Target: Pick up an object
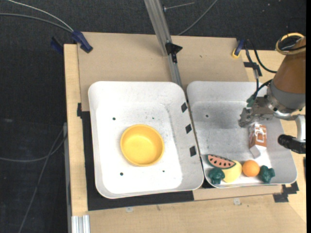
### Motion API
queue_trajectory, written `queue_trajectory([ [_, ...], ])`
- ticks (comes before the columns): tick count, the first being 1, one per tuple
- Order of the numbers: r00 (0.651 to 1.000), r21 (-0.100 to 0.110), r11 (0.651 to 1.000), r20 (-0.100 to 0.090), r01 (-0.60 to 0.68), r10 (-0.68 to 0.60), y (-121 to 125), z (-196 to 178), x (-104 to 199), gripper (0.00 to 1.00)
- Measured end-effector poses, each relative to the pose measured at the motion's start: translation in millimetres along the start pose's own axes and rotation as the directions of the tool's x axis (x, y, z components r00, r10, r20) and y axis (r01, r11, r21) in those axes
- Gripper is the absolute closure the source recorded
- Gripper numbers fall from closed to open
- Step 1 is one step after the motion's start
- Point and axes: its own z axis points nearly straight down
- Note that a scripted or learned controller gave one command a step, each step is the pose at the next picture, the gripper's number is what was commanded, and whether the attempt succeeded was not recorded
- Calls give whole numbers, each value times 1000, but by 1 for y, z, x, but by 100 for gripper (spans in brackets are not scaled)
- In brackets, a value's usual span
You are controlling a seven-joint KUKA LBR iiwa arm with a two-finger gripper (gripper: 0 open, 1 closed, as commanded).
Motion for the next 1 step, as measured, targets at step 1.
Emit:
queue_trajectory([
  [1, 1000, -12, 1000, 6, 2, -2, 5, -67, 2, 100],
])
